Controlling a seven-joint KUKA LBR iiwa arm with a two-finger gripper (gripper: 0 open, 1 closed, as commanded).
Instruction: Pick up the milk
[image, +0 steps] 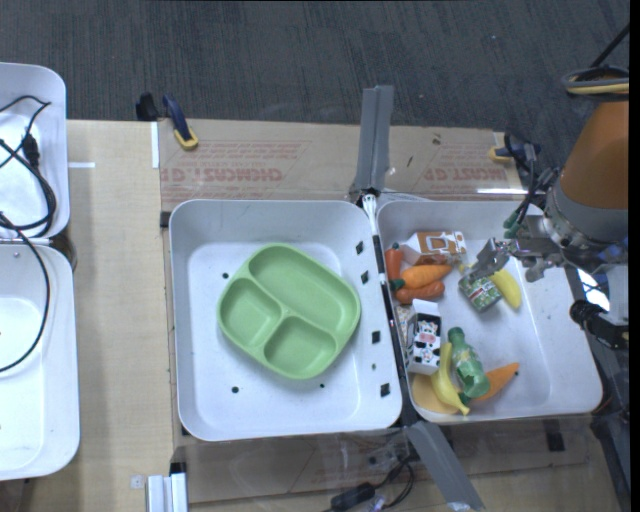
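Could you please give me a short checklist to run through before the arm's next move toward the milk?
1. Target located: small white milk carton with black cow print lies in the right white bin, by the divider. Ok.
2. Gripper over the milk: it sits above the green can. Not ok.
3. Finger opening: cannot tell.
4. Clearance: green bottle and yellow banana crowd the carton. Not ok.
5. Milk held: not ok.

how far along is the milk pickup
Nothing looks done yet: the small white cow-print milk carton lies in the right white bin, against its left wall, beside the green bottle. In hand: the end effector hangs over a green-labelled can, up-right of the carton. Left: reaching the carton, gripping and lifting it.
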